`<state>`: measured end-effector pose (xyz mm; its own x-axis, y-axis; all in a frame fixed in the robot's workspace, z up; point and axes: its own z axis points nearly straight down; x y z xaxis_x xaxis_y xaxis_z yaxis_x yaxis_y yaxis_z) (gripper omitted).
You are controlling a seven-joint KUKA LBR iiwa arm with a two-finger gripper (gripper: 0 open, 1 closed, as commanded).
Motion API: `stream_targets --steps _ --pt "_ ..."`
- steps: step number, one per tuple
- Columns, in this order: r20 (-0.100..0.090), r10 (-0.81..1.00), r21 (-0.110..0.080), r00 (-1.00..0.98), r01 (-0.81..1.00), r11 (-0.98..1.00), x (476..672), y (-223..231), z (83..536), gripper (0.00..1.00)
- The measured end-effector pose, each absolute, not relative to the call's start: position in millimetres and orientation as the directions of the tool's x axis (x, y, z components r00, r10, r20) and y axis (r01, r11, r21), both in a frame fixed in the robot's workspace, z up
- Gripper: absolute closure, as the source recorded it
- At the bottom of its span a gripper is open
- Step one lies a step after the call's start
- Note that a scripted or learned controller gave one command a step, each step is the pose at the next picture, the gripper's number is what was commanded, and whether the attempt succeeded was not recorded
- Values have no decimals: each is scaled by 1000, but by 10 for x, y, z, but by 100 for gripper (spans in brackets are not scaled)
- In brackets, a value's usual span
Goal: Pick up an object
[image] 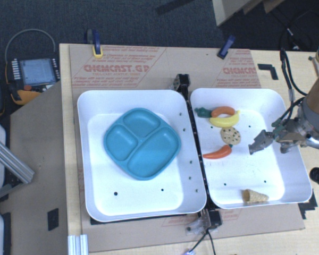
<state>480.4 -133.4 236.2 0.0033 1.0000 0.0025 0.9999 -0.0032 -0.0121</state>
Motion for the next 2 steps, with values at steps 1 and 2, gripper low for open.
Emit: stream_targets --steps 1,2 --pt "0 1000 -1 0 1000 0 4829 -1331 2414 0" --pt "2 1000 -7 1 1000 -1 4917 -1356 1856 0"
